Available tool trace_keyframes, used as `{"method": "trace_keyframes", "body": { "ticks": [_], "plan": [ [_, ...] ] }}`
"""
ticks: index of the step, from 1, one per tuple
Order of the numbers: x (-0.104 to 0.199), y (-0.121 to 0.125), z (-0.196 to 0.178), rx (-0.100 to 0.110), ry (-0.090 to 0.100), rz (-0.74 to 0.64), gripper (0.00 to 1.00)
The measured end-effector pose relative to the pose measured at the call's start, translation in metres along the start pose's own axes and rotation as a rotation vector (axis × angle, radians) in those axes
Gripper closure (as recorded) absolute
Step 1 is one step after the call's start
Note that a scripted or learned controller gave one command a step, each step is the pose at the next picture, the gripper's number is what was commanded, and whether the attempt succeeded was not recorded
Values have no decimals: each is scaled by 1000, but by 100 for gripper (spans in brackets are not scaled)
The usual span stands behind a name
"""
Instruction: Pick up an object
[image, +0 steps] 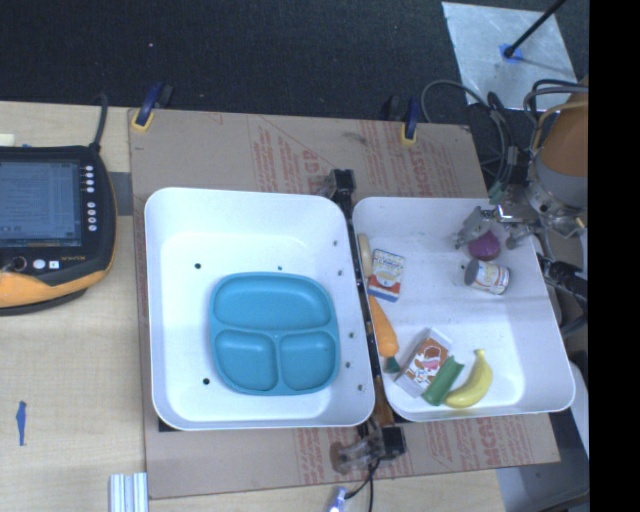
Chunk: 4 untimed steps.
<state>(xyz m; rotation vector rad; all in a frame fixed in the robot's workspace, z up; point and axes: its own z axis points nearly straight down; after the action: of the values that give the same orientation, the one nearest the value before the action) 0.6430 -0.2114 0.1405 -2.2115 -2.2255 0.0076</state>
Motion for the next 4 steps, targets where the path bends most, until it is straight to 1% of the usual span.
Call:
{"method": "trace_keyframes", "body": {
  "ticks": [1,2,3,4],
  "plan": [
    [0,-14,-14,0,0,1,0],
    [-1,-1,-20,-5,0,2,0],
    [1,2,49,-1,-1,-2,0],
    [0,2,38,-1,-2,-5,100]
  ]
}}
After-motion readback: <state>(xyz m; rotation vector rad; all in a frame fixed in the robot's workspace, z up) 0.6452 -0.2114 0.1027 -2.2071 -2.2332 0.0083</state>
